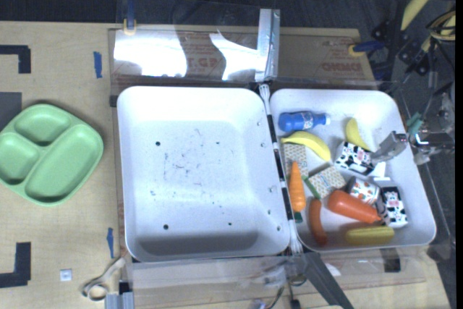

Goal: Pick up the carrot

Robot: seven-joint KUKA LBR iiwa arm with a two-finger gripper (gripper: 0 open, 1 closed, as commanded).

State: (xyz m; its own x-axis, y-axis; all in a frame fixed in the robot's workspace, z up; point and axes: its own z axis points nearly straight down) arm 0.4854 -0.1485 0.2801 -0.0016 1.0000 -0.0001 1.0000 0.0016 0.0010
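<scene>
— What have you got on screen, left to right?

— Far left on the bench [65, 54] I see a green divided plate [49, 153]. Next to it is the left bin [192, 170], and the right bin [405, 213] sits touching it, crowded with toy food.

— Where's the carrot?

— I count two orange pieces. A slim carrot [296, 187] lies against the right bin's left wall, pointing up and down. A fatter orange one [353, 207] lies further right, tilted, near the bottom. Between and around them I see a blue bottle [303, 119] at the top, a banana [307, 144] under it, a red sausage [316, 221], and a yellow piece [370, 233] along the lower edge.

— And the gripper?

— The gripper [391, 143] sits at the right side of that bin, just beside a black-and-white patterned box [355, 158]. I cannot tell its opening from this angle; the metal parts blur together. It is well apart from the slim carrot.
</scene>
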